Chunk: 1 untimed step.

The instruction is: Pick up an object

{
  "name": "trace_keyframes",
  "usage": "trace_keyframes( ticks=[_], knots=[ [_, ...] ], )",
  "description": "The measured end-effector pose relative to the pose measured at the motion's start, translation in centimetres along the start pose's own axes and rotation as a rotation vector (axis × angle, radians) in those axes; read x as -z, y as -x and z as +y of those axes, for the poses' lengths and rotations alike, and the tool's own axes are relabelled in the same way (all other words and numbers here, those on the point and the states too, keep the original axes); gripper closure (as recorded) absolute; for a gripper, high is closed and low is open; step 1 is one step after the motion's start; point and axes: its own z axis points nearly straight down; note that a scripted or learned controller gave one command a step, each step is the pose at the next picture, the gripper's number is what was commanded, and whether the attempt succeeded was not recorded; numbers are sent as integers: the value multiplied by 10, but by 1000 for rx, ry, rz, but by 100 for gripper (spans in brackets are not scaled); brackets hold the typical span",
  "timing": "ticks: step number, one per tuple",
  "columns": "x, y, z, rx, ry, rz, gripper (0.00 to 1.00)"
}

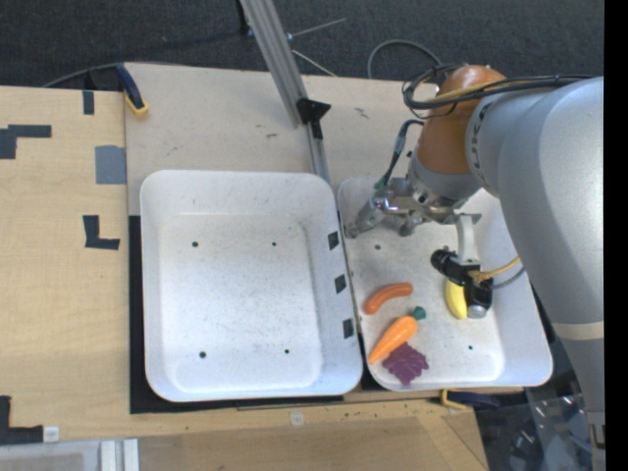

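Observation:
My gripper [380, 226] hangs over the far left part of the right bin [520, 356], fingers spread and nothing between them. Below it in the bin lie an orange sausage-shaped piece [390, 295], a toy carrot [392, 338] with a green top, and a purple lump [405, 363] near the front wall. A yellow piece [456, 300] rests toward the bin's right side. The gripper is apart from all of them, with the orange piece nearest to it.
The left bin [162, 263] sits right beside the right one, and their walls meet at a ridge [339, 263]. A slanted metal bar [280, 52] rises behind the bins. The arm's bulky grey body [549, 184] covers the right side.

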Motion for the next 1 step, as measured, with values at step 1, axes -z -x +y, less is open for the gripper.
trace_keyframes(
  ticks=[1],
  knots=[
    [12, -1, 1, 1, 1, 1, 100]
  ],
)
